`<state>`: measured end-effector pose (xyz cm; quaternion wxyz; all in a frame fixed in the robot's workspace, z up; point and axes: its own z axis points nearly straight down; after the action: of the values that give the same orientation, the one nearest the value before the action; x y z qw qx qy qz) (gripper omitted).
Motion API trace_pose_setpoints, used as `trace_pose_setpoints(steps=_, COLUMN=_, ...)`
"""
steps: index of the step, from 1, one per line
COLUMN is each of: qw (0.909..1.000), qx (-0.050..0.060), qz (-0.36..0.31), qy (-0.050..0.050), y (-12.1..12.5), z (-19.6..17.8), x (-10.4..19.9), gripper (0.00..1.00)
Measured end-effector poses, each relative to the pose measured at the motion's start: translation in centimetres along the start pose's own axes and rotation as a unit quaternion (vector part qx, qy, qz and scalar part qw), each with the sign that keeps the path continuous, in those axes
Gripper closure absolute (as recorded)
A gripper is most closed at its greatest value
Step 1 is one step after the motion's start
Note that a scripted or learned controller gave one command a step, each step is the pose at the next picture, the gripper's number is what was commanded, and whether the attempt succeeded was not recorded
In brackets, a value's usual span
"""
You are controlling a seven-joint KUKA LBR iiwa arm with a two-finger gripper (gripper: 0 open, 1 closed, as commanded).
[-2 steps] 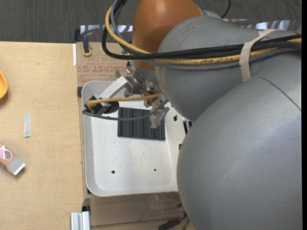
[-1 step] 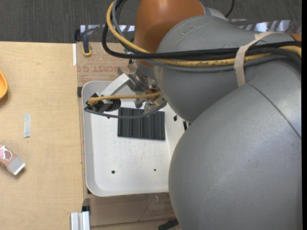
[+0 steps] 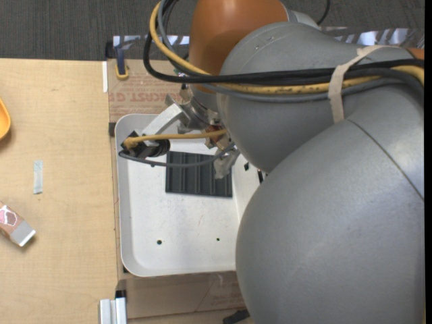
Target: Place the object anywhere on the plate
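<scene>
Item: my gripper (image 3: 223,164), finger state untellable, above dark ribbed plate (image 3: 199,175) in white bin (image 3: 175,248). Cardboard lettering (image 3: 145,94) unreadable. My arm (image 3: 324,167) blocks the right side.

A pale wooden tabletop (image 3: 61,120) is seen at the left. A strip of dark grey carpeted floor (image 3: 74,15) runs along the top. A brown cardboard sheet (image 3: 145,90) lies beneath a shallow white plastic bin (image 3: 135,248). Lighting is even.
</scene>
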<state>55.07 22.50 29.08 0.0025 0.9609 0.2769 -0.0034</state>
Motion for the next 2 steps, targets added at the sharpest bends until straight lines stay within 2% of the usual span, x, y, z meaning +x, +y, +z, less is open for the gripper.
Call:
trace_pose_setpoints(steps=1, qw=0.9972, qx=0.001, qz=0.074, qy=0.001, y=-3.6, z=9.2, x=-5.2, gripper=0.00)
trace_pose_setpoints(steps=2, qw=0.9861, qx=0.000, qz=-0.166, qy=0.001, y=-1.8, z=1.9, x=-3.4, gripper=0.00)
